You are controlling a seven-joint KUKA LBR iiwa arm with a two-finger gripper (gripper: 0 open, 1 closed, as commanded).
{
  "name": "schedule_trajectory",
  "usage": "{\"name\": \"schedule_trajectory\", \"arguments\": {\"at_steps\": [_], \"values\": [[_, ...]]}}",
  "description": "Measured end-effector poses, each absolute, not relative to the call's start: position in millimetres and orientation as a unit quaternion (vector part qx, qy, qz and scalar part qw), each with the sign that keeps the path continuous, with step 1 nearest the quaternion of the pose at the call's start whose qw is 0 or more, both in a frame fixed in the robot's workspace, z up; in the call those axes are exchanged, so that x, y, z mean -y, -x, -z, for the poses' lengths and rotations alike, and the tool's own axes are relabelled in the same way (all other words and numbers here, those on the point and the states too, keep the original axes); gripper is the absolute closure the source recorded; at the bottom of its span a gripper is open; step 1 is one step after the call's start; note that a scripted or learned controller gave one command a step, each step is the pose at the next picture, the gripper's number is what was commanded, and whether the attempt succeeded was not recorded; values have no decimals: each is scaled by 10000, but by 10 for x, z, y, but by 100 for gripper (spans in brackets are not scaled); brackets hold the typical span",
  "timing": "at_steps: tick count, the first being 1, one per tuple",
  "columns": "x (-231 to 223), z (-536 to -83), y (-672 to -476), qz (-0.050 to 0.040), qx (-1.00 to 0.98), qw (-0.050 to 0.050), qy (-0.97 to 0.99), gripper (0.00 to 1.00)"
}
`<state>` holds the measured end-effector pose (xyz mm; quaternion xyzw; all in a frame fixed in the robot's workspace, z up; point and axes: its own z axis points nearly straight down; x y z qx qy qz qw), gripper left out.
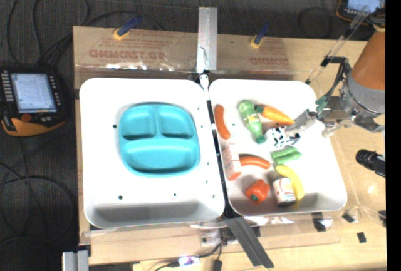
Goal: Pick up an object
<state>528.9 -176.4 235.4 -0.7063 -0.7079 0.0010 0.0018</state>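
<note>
A: Gripper [294, 129] is hanging low over the right bin [326, 166], reaching in from the right. Whether it is apart or together, I cannot tell.

B: Anything under it?

A: A black-and-white toy [279, 136], spotted and small, is sitting just beside the tip, mid-bin. I am judging that to be the target.

B: Risks?

A: Crowding. The carrot [276, 114] is lying just above the toy, a green bottle [252, 119] to its left, a green pod [285, 154] just below. A descent could be nudging neighbours or clipping two things at once.

B: Other bin?

A: A blue tray [158, 138] is sitting in it, well apart.
</note>
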Motion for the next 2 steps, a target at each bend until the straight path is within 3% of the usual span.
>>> {"name": "schedule_trajectory", "arguments": {"at_steps": [1, 2], "values": [[1581, -1236, -5762, 62, 7617, -142, 6478, 0], [1686, -1210, -5617, 79, 7398, -104, 6727, 0]]}}
